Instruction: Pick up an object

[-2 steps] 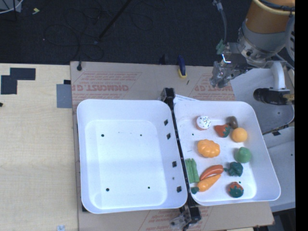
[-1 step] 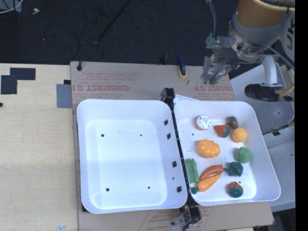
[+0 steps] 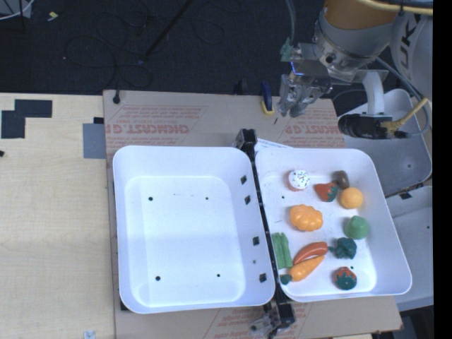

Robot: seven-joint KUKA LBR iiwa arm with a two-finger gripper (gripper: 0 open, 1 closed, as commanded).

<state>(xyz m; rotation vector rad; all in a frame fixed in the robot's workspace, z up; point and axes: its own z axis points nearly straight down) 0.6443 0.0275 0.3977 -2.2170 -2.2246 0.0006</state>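
Sitting side by side on bench: left bin (image 3: 141,162), right bin (image 3: 385,189) w/ toy food, incl. yellow pepper (image 3: 306,218) near middle and carrot (image 3: 308,268) below it. Gripper (image 3: 293,106) hangs above right bin's far edge; finger state can't tell.
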